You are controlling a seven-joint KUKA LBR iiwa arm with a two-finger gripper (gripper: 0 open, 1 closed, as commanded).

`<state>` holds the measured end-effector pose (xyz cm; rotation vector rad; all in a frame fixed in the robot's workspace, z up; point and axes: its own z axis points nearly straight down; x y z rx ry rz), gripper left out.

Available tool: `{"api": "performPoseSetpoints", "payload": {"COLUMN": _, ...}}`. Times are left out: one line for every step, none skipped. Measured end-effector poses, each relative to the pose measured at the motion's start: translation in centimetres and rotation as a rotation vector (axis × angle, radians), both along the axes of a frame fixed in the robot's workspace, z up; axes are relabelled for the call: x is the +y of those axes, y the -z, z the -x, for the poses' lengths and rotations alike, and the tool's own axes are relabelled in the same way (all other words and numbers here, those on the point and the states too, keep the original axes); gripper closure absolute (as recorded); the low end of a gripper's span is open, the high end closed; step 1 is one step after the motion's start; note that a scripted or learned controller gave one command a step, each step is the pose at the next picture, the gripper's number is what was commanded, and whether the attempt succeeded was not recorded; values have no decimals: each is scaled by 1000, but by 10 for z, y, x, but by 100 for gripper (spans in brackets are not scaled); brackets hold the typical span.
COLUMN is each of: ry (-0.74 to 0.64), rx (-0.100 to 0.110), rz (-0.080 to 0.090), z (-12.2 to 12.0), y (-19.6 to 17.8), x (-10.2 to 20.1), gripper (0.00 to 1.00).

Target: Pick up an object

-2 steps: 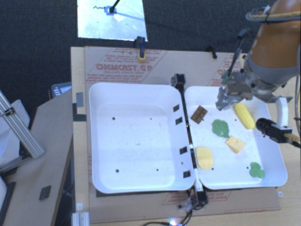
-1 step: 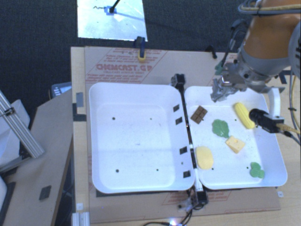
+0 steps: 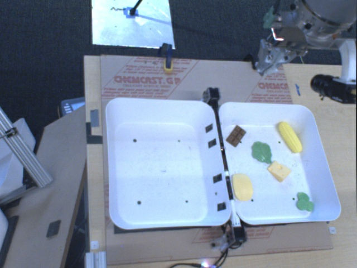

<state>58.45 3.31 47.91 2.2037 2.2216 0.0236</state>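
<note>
White plastic made up both bins, and they sat side by side on a brown bench (image 3: 184, 74). The left bin (image 3: 120, 205) had bare walls and a few small dark dots on its floor. The right bin (image 3: 329, 197) held all the toys.

A brown chocolate piece (image 3: 236, 135) lay near the top left of the right bin, close to the wall between the two bins. A yellow corn cob (image 3: 290, 137) lay tilted near the top right. A green leafy piece (image 3: 261, 151) sat in the middle, and a yellow cheese block (image 3: 279, 171) was just beside it, lower and to the right. They looked like they touched, but it was hard to be sure. A pale yellow round piece (image 3: 242, 187) lay low on the left side of that bin, by the middle wall. A small green piece (image 3: 304, 202) sat alone in the bottom right corner.

The arm (image 3: 329, 4) came in at the top right, with its orange band showing at the edge. The gripper (image 3: 270, 58) hung above the bench, behind the right bin and well apart from every toy. Its tip was small and blurry, so I could not tell if it was apart or together. Nothing could be seen in it.

A shiny square sheet (image 3: 131, 15) lay on the dark floor past the bench.
</note>
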Motion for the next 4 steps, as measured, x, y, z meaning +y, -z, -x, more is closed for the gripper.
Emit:
{"api": "performPoseSetpoints", "payload": {"ry": 0, "rx": 32, "rz": 1, "z": 14, "y": 139, "x": 55, "gripper": 100}}
{"api": "performPoseSetpoints", "payload": {"ry": 3, "rx": 19, "rz": 1, "z": 44, "y": 128, "x": 53, "gripper": 100}}
{"api": "performPoseSetpoints", "payload": {"ry": 8, "rx": 18, "rz": 2, "z": 99, "y": 126, "x": 27, "gripper": 100}}
{"api": "performPoseSetpoints", "payload": {"ry": 2, "rx": 0, "rz": -3, "z": 97, "y": -44, "x": 54, "gripper": 100}}
